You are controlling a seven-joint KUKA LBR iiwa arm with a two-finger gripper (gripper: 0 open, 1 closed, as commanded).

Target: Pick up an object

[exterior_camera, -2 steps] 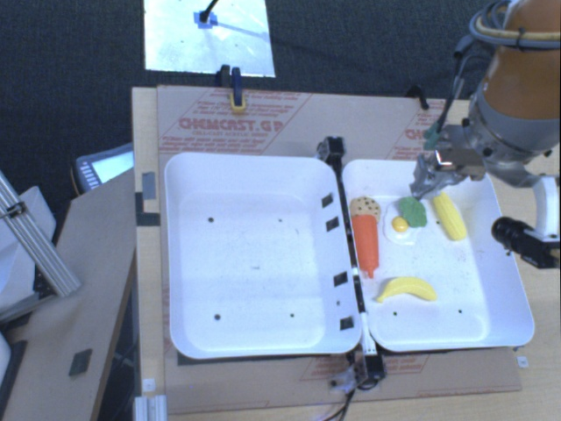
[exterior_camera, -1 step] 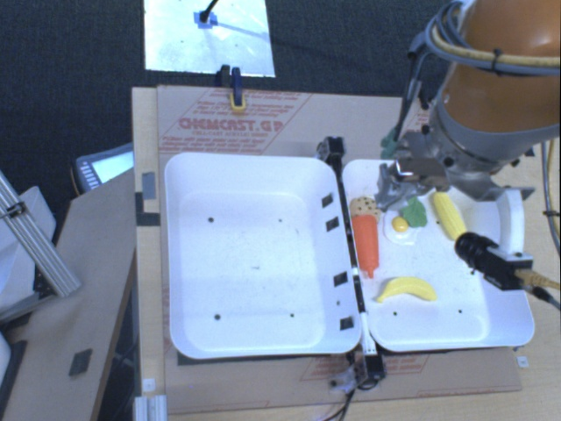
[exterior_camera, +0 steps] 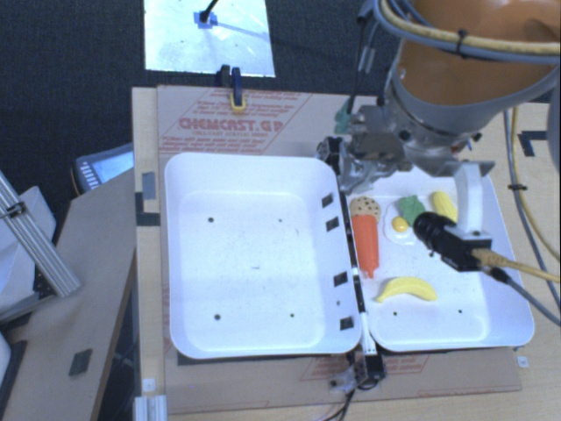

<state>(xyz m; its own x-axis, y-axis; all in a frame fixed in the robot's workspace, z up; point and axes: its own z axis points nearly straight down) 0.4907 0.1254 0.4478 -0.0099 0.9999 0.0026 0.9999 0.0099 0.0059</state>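
Note:
The right white bin (exterior_camera: 456, 323) holds several toy foods. An orange carrot (exterior_camera: 366, 244) lies along its left wall, with a speckled cookie (exterior_camera: 365, 207) at its top end. Beside them are a green piece (exterior_camera: 409, 209), a fried egg (exterior_camera: 401, 226) and a yellow piece (exterior_camera: 444, 205). A yellow banana (exterior_camera: 406, 289) lies nearer the front. My gripper (exterior_camera: 358, 175) hangs low over the bin's back left corner, just above the cookie. The arm's body hides its tip, and I see nothing held in it.
The left white bin (exterior_camera: 254, 253) sits beside the right one, joined by black clips (exterior_camera: 340, 279) along the shared wall. A black cylinder (exterior_camera: 447, 239) with a yellow cable juts from the arm over the right bin. A yellow clamp (exterior_camera: 237, 95) stands at the back.

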